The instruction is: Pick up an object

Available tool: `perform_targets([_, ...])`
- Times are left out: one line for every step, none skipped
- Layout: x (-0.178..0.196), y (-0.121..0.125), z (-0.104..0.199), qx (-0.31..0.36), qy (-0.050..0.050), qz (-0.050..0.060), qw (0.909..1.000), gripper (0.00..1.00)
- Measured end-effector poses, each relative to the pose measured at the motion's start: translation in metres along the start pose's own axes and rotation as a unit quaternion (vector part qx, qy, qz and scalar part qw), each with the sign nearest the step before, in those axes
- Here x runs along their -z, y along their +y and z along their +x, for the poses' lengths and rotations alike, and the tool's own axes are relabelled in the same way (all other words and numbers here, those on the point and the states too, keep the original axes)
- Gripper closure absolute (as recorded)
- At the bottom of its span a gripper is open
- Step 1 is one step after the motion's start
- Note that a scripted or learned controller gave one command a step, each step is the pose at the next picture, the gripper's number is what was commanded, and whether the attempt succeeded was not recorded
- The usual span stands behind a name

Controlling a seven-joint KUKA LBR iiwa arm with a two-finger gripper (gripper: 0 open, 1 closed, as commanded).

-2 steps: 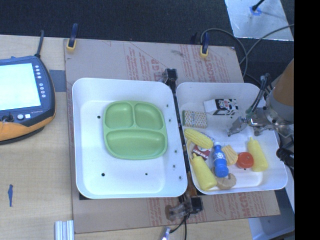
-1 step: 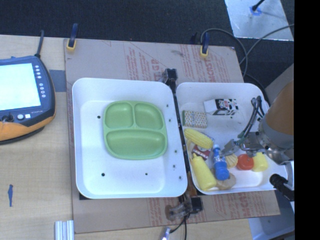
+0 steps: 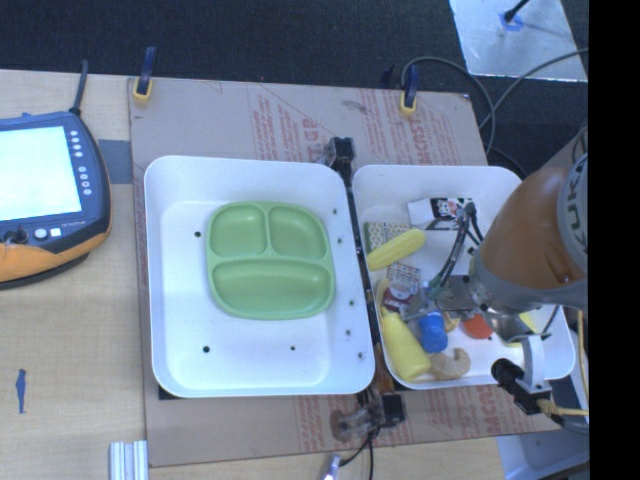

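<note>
The right bin (image 3: 372, 183) holds a heap of small objects: a yellow corn-like piece (image 3: 395, 249), a yellow bottle-shaped piece (image 3: 402, 346), a blue cylinder (image 3: 432, 332), a tan lumpy piece (image 3: 450, 364), a red piece (image 3: 477, 325) and a white card with print (image 3: 440, 209). The arm's grey and orange wrist (image 3: 530, 238) hangs over the right half of this bin. My gripper (image 3: 437, 298) reaches down at the heap, just above the blue cylinder. The left bin (image 3: 170, 268) holds a green divided plate (image 3: 269, 260).
A teach pendant with a white screen (image 3: 45, 193) lies on the bench at far left. Cables (image 3: 480, 98) run behind the right bin. Clamps (image 3: 143, 88) pin the cardboard sheet at the back. A black fitting (image 3: 341, 151) sits between the bins' far corners.
</note>
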State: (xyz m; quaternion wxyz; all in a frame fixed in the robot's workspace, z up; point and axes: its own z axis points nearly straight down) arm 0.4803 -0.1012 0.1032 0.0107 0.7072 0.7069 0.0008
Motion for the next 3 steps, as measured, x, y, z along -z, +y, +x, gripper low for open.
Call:
perform_targets([0.009, -0.001, 0.002, 0.004, 0.003, 0.005, 1.0000, 1.00])
perform_targets([0.089, 0.032, 0.065, 0.002, 0.008, 0.009, 0.9999, 1.00])
perform_targets([0.089, 0.069, 0.101, 0.001, 0.008, 0.009, 0.9999, 1.00])
